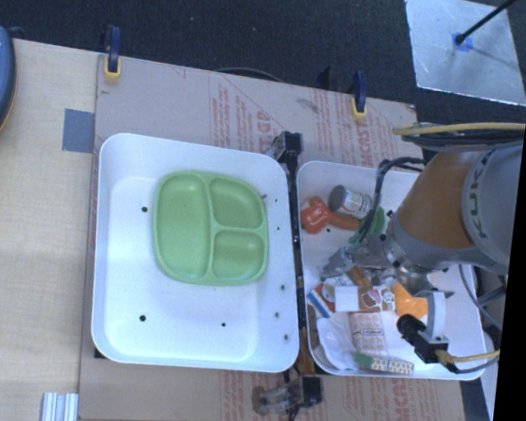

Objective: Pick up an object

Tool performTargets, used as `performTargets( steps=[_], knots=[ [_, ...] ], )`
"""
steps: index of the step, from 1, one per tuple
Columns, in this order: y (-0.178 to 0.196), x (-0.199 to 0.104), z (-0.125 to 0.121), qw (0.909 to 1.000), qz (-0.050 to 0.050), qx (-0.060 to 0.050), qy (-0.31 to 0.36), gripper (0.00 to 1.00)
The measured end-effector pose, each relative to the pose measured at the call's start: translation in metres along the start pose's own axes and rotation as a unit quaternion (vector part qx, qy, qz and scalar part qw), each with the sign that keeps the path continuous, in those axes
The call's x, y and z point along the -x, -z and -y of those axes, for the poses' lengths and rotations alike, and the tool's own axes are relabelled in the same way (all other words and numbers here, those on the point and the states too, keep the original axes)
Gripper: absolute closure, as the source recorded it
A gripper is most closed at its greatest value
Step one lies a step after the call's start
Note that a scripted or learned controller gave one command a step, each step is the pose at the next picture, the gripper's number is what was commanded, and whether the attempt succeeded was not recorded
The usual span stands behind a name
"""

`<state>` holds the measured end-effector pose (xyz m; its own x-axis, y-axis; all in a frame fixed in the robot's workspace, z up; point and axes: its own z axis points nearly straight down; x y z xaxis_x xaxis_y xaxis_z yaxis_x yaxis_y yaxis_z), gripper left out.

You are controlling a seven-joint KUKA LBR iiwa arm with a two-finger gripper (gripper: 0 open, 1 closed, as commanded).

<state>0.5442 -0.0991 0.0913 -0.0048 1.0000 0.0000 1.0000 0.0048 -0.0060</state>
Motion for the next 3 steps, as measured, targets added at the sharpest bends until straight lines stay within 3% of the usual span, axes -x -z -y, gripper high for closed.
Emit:
performTargets(
  steps=[1, 2, 3],
  knots=[
    [0.002, 0.032, -0.088, 1.0, 0.001, 0.006, 0.001, 0.0],
    [0.0, 0.014, -0.012, 1.0, -0.001, -0.001, -0.001, 0.0],
    [0.011, 0.016, -0.014, 1.0, 0.0, 0.0, 0.0, 1.0]
  ],
)
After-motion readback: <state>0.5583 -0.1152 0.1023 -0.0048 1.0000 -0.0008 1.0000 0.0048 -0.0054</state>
